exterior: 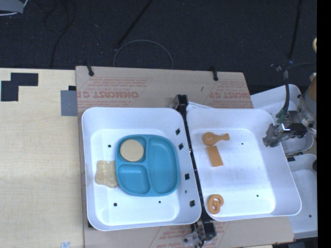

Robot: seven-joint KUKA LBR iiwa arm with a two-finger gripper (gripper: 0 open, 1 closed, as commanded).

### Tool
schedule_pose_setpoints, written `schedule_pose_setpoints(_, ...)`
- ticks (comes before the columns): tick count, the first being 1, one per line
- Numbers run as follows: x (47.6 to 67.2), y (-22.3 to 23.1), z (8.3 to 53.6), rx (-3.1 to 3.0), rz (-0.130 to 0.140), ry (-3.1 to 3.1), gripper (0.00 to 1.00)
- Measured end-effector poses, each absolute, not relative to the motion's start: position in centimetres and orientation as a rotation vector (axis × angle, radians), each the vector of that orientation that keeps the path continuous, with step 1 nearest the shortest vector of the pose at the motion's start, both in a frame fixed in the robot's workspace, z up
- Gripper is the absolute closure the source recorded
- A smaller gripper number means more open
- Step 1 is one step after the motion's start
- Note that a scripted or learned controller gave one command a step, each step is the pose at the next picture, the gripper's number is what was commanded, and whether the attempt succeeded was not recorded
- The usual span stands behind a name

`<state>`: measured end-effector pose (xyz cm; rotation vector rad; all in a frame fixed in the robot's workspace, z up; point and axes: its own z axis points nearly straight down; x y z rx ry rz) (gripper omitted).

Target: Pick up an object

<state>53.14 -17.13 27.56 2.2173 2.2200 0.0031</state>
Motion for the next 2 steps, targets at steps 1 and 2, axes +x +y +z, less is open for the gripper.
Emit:
schedule_pose_setpoints(1, 53.0, -11.6, 26.7, 2.22, -0.001, 2.229, 1.0)
schedule_pose_setpoints(2, 54.0, -6.5, 24.7, 2.221, -0.003, 2.229, 1.0)
